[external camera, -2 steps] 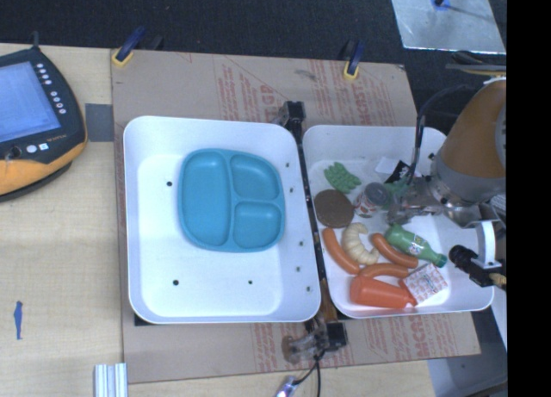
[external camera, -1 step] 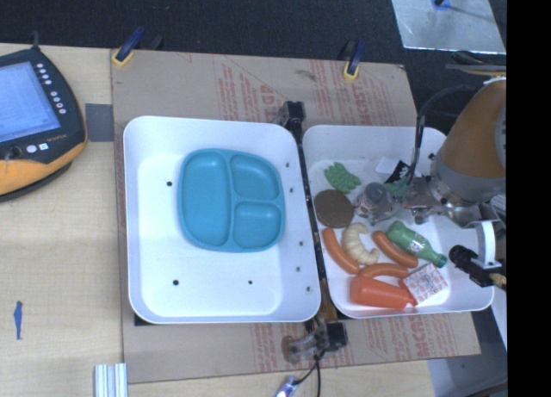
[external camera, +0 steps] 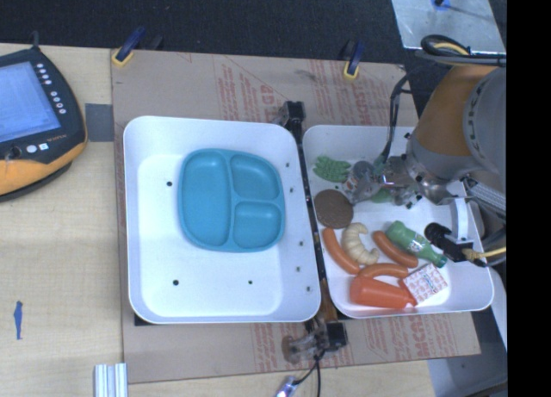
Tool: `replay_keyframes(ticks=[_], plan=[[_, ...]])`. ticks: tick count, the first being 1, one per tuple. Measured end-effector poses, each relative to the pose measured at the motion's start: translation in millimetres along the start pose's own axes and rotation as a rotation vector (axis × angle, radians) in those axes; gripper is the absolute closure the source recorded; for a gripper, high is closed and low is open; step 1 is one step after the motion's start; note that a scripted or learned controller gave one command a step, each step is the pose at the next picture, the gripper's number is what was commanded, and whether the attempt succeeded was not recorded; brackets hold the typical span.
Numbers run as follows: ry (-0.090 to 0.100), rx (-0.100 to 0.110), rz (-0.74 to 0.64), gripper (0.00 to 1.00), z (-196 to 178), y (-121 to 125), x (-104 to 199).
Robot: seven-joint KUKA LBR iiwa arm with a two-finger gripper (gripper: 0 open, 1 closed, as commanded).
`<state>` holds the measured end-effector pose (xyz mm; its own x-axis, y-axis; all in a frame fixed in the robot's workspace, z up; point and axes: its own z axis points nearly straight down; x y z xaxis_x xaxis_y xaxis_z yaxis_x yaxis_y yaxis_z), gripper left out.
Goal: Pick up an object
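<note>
Seeing, closest to the lens and well below the hand, a dark clamp [external camera: 314,342] biting the near edge where the two bins meet, on a cardboard sheet [external camera: 215,85] covering the surface [external camera: 60,249].

Finding the hand [external camera: 381,182] over the far part of the right bin [external camera: 469,300], at the end of the grey arm [external camera: 465,128] with its orange band. Not managing to tell whether the hand is spread, closed or holding anything; the metal parts are blurring together there.

Noting the pickable things, all lying in the right bin around and below the hand: a green leafy piece [external camera: 331,167] just beside the hand on its left; a brown disc [external camera: 332,209] near, below-left; a pale lumpy piece [external camera: 358,243] below, touching an orange sausage shape [external camera: 338,251]; a second orange sausage shape [external camera: 393,249] and a green bottle [external camera: 413,244] below-right; a red-orange pepper [external camera: 379,290] and a red-and-white packet [external camera: 426,283] farthest below, by the near rim.

Spotting a blue divided plate [external camera: 232,200] well to the left of the hand, sitting alone in the left bin [external camera: 155,292].

Catching, far left of the hand, an orange-edged control tablet [external camera: 34,124] resting on the surface, and two blue clips [external camera: 129,45] [external camera: 351,58] pinching the cardboard's far edge.
</note>
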<state>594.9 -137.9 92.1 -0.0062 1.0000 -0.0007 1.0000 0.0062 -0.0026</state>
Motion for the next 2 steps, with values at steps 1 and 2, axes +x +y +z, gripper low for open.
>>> replay_keyframes(ticks=[1,2], plan=[[0.004,0.008,0.002,0.0,-2.4,55.7,29.2],[-0.003,0.014,0.006,0.0,-2.2,59.0,38.4]])
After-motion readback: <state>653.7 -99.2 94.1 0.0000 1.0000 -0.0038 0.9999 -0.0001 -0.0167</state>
